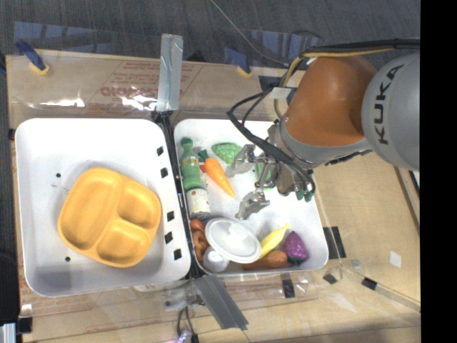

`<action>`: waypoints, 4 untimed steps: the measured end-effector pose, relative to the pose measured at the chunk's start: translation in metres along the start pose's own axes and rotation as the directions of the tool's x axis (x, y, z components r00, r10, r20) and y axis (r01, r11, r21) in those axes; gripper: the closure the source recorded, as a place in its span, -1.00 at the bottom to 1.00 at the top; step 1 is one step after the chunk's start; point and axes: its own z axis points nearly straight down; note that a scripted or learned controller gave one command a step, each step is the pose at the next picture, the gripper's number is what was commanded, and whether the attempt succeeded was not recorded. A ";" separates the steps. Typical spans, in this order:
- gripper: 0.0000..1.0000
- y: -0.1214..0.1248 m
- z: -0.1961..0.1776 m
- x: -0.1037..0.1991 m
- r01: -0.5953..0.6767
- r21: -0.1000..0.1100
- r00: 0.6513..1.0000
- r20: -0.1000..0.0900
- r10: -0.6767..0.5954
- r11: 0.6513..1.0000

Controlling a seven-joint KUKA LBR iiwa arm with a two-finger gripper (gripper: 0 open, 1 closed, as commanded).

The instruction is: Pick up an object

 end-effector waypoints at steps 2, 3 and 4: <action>-1.00 -0.005 0.131 -0.084 0.041 0.005 0.999 0.014 -0.041 0.999; -1.00 -0.005 0.132 -0.101 -0.043 0.007 0.999 0.013 0.043 0.999; 1.00 -0.003 0.118 -0.104 -0.038 0.006 0.999 0.024 0.038 0.999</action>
